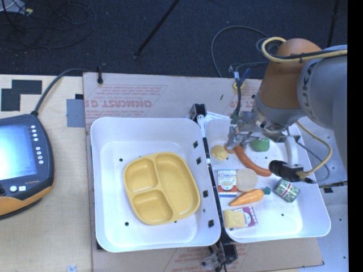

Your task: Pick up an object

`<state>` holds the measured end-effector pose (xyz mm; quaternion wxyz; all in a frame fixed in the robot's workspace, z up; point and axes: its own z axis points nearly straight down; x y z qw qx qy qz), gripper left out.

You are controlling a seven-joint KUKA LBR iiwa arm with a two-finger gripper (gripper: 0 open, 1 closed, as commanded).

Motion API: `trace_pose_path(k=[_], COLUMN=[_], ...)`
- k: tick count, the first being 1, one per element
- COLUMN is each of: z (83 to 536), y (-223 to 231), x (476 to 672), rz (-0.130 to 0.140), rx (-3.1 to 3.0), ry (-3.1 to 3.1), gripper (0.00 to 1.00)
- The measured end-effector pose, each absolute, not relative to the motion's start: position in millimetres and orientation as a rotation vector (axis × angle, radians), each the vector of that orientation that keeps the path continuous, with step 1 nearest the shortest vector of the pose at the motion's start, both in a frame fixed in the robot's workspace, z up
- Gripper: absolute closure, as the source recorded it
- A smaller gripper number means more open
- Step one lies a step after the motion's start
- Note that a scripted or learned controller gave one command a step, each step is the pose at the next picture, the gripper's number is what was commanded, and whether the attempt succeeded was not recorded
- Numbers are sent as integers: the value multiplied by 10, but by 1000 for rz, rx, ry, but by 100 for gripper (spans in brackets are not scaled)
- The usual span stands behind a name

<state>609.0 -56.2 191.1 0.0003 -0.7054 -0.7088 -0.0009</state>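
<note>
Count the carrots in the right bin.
2. One carrot lies mid-bin, below the round white disc. A longer carrot runs diagonally just below the end effector. The arm may hide others.

We see a robotics lab, teach pendant [20, 162] on the desk [62, 231], loose cables [51, 10] over dark carpet, two white bins [108, 208], plastic toy food [247, 197].

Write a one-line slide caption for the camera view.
Gripper low over the right bin of toy food, near a carrot; yellow tray in the left bin.
</note>
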Motion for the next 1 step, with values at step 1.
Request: trace_pose_path(k=[1], z=[2430], y=[-265], x=[6050], rz=[0], rx=[-2216], ry=[-2225], gripper=[100])
